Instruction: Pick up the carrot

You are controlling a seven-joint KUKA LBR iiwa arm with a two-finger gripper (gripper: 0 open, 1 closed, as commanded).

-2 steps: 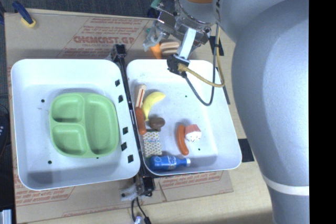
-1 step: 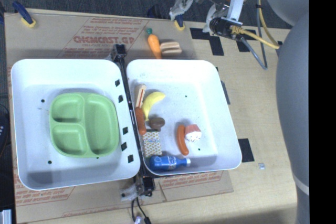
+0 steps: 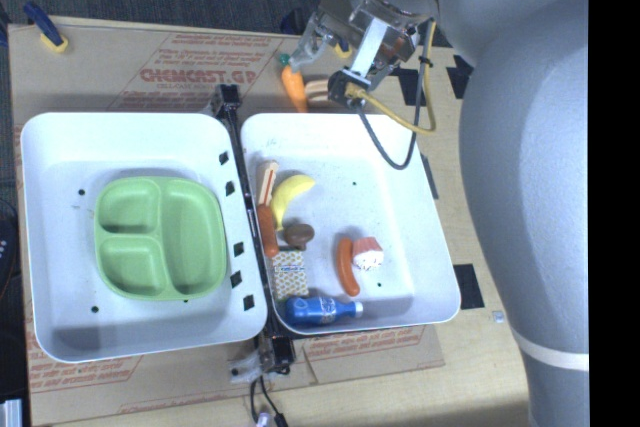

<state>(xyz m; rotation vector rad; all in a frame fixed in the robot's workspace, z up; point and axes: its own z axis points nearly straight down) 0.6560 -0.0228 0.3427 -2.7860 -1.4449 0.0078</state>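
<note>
A: Where's the carrot point(image 3: 293, 87)?
B: Up off the bench – gripped in the jaws point(image 3: 297, 67), above the far rim of the right bin point(image 3: 420, 215).
A: Rest of that bin?
B: Banana point(image 3: 289, 194), sausage point(image 3: 346, 266), blue bottle point(image 3: 320, 310) etc. Green tray point(image 3: 158, 237) in left bin point(image 3: 60, 215).

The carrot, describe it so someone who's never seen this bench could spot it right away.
Start at the right bin and go just past its far rim. There the gripper hangs, and the carrot is at its tip, short, orange, with a green top. The other orange sticks lie inside the bin.
</note>
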